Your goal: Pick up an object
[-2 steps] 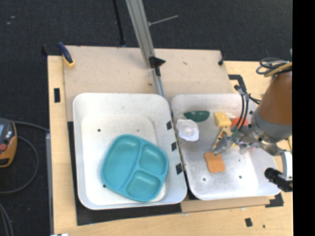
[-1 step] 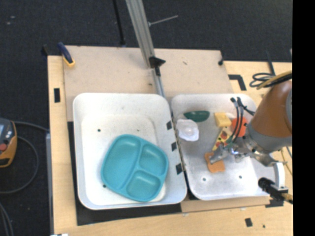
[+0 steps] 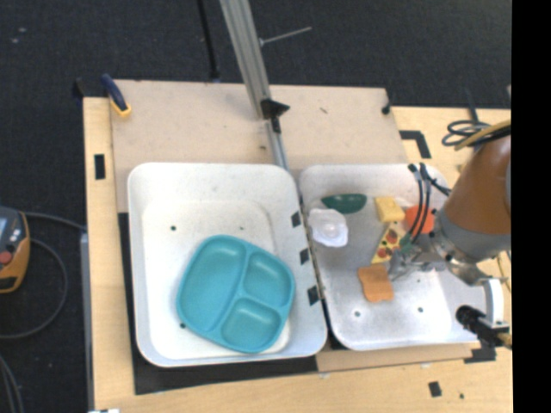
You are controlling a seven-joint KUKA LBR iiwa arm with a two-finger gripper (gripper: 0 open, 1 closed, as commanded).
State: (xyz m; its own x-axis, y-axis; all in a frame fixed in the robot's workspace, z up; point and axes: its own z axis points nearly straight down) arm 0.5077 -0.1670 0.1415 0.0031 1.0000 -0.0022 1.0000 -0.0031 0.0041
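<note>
**Arm over right bin, claw low by orange block**

Two white bins side by side on the table (image 3: 215, 127). Left bin (image 3: 146, 196) holds a turquoise divided plate (image 3: 237, 292), lower centre of frame, three compartments, long axis tilted from upper left to lower right.

Right bin (image 3: 405, 329) holds the small items. Dark green bowl-like piece (image 3: 344, 202) near the bin's top edge, long axis roughly left-right. Just below it, a translucent white cup (image 3: 328, 229) against the bin's left wall. Yellow block (image 3: 388, 209) right of the green piece, squarish, slightly tilted. Below it, a small multicoloured piece (image 3: 386, 246), red and yellow, long axis running upper right to lower left. Orange block (image 3: 375, 284) near the bin's middle, roughly square, lying flat, edges slightly rotated from the bin walls, no clear long axis.

Arm (image 3: 482, 200) comes in from the right edge of frame, brown-orange body over the right bin's right side, orange and black cables at its left. Claw (image 3: 405, 263) hangs low just right of and above the orange block, beside the multicoloured piece. Cannot tell if the claw is open or closed, fingers too dark and blurred; nothing visibly gripped. Contact with the orange block cannot be told.

Metal rail (image 3: 245, 41) slants from top centre down to between the bins. Blue-yellow tool (image 3: 116, 95) at the table's upper left corner.
</note>
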